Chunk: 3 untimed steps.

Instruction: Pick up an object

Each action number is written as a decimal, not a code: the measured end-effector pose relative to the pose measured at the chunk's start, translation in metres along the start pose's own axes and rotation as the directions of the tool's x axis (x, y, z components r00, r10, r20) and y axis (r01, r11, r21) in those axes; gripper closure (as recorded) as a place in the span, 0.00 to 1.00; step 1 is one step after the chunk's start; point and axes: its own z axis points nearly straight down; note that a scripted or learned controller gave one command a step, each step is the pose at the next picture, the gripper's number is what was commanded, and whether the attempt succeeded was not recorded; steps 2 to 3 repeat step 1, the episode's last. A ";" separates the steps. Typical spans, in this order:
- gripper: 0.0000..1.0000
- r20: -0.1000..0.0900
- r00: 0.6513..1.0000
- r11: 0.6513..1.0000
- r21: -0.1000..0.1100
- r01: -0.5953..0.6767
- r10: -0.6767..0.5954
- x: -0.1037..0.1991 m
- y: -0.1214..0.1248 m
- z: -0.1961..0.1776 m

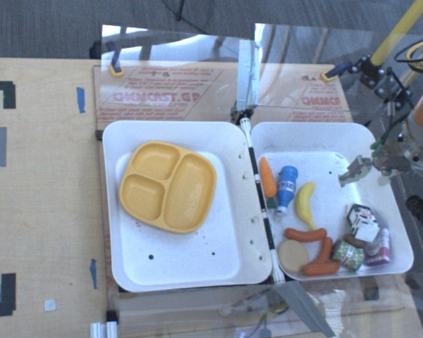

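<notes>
**Two bins on the counter, pincer over the right one**

At the right edge of the frame, the pincer point(355, 169) hangs above the upper right part of the right bin point(317, 134), its grey fingers reaching leftward over bare white floor. Nothing lies between the fingers; whether they are spread or pressed together cannot be told from this angle.

The objects for picking lie in the right bin. Along its left wall sits an orange carrot point(268, 178) with a green tip, and just beside it a blue bottle point(287, 187) with a white cap. A yellow banana point(306, 203) lies to the right of the bottle, near the bin's centre. Below these, toward the lower edge, are three red sausages point(306, 234), one lying crosswise and two more below and to its right, next to a tan round disc point(293, 256). In the lower right corner is a cluster: a dark brown-and-white carton point(363, 222), a green can point(349, 255) and a pinkish packet point(381, 248), possibly a wrapper, touching one another.

The left bin point(176, 270) holds a yellow divided plate point(168, 186) with three compartments, set in its upper left part. The wooden counter point(42, 189) extends to the left of the frame.
</notes>
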 end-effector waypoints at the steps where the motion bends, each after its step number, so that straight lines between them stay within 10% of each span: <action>1: 0.00 0.008 0.976 0.976 -0.018 0.218 -0.218 0.022 0.030 0.103; 3: 0.00 0.008 0.976 0.976 -0.018 0.218 -0.218 0.022 0.030 0.103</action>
